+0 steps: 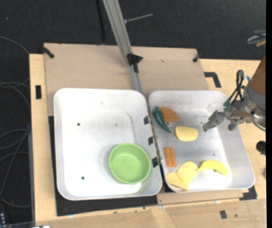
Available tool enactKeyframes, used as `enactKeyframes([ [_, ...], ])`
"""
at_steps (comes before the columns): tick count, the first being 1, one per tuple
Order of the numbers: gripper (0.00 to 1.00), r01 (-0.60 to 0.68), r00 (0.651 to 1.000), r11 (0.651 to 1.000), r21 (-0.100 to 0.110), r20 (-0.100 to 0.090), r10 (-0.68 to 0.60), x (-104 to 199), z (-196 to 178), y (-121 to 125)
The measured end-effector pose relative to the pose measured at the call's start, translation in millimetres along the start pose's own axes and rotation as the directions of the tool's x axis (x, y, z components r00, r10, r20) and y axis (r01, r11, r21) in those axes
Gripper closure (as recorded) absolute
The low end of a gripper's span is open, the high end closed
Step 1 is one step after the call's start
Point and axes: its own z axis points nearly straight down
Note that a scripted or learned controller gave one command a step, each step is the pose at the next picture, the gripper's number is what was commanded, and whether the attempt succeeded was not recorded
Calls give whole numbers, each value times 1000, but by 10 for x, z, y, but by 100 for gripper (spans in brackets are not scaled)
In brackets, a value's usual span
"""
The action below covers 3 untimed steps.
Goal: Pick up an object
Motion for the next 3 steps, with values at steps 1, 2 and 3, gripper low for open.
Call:
enactKeyframes([
  [1,0,-1,1000,1000,0,0,1,0,-1,0],
  [2,0,-5,1000,1000,5,2,5,-27,423,-28],
  [3,0,-5,1000,1000,6,1,5,0,936,-133],
])
